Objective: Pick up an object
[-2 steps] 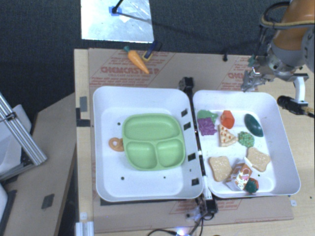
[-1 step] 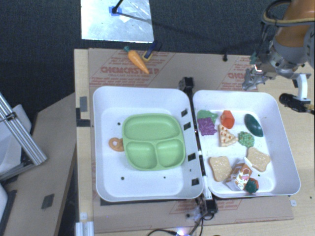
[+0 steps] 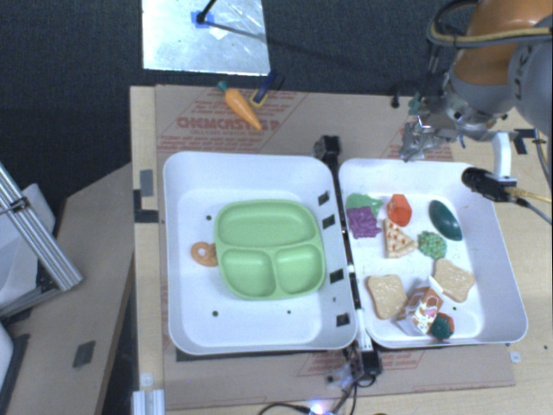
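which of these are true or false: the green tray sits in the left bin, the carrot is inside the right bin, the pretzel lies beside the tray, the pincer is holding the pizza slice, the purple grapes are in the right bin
1. The green divided tray sits in the left bin. True.
2. The carrot is inside the right bin. False: it lies on the cardboard behind the left bin, outside both bins.
3. The pretzel lies beside the tray, on its left. True.
4. The pincer is holding the pizza slice. False: the slice lies on the right bin's floor, and the pincer is above that bin's far rim, apart from it.
5. The purple grapes are in the right bin. True.
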Robot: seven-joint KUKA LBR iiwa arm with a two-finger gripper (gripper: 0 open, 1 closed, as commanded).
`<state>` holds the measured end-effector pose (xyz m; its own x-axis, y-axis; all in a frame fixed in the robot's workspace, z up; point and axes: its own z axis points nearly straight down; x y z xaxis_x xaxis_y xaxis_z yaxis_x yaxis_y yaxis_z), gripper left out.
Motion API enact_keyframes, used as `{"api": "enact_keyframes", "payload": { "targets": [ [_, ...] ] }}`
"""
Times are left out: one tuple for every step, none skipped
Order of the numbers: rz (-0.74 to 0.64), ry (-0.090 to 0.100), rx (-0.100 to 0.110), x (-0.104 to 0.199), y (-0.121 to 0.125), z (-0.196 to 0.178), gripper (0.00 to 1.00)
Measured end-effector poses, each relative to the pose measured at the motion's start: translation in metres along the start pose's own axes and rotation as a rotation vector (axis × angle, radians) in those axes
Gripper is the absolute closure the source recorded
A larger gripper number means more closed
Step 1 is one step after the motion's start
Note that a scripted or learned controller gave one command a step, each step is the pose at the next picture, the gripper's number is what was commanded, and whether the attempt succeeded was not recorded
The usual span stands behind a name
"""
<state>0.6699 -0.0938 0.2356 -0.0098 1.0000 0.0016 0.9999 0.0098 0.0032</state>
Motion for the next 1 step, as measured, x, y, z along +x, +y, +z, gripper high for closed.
{"api": "enact_keyframes", "payload": {
  "targets": [
    [-0.001,0.001,0.002,0.0602,-0.013,0.0099,1.0]
  ]
}}
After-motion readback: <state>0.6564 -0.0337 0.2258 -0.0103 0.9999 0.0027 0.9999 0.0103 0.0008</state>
